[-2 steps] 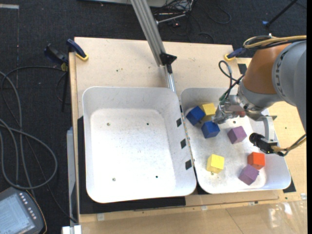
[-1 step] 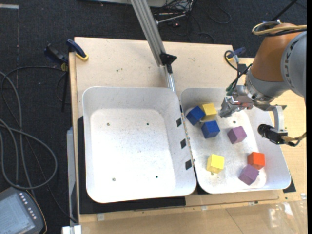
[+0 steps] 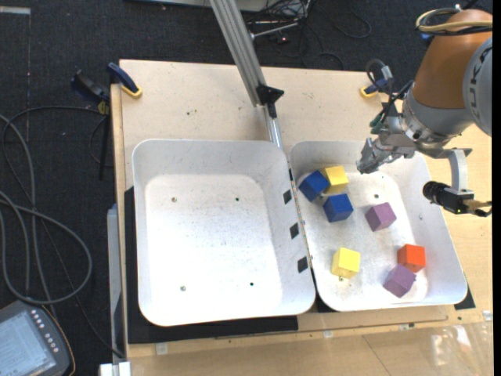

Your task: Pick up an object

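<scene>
Nearest the camera, in the right bin (image 3: 438, 245), a purple cube (image 3: 399, 280) lies by the near rim with an orange cube (image 3: 412, 256) just beside it on its far right. A yellow cube (image 3: 346, 262) sits to their left, and a second purple cube (image 3: 380, 216) rests nearer the middle. Farther off, by the bin's left wall, two blue cubes (image 3: 315, 185) (image 3: 338, 207) and another yellow cube (image 3: 337, 178) cluster together, touching or nearly so. The left bin (image 3: 149, 210) lies alongside, on the left.

As for progress, nothing is picked up: every cube rests on the bin floor. The gripper (image 3: 369, 163) hangs over the far part of the right bin, to the right of the blue and yellow cluster, with nothing visible between its fingers. Whether they stand wide or narrow I cannot tell from this angle. Choosing a cube, descending, closing and lifting all appear to remain.

The cubes have no long axis; most sit turned at a slant to the bin walls, so the grip would likely need matching to their faces.
</scene>
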Robot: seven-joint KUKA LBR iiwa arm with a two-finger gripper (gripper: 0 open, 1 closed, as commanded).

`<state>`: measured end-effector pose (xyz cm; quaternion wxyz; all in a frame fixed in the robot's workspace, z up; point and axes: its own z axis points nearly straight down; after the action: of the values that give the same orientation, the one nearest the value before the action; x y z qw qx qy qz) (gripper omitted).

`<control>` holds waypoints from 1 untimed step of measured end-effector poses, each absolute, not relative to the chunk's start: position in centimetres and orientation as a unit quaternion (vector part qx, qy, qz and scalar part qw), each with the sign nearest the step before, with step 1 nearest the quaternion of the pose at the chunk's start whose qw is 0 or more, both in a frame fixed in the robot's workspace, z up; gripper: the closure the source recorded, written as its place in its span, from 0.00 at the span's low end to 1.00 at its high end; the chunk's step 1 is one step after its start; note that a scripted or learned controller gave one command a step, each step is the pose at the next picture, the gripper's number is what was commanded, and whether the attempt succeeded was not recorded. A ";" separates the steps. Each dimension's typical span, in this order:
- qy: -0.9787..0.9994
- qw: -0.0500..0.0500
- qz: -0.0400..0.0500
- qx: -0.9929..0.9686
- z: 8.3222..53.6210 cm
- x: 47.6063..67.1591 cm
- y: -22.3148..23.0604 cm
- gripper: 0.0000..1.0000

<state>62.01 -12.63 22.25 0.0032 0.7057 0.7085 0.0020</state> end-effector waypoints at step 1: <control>0.708 0.002 0.001 0.706 23.6 62.1 -12.6 1.00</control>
<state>62.10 -12.62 23.56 0.0016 0.7061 0.7081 0.0009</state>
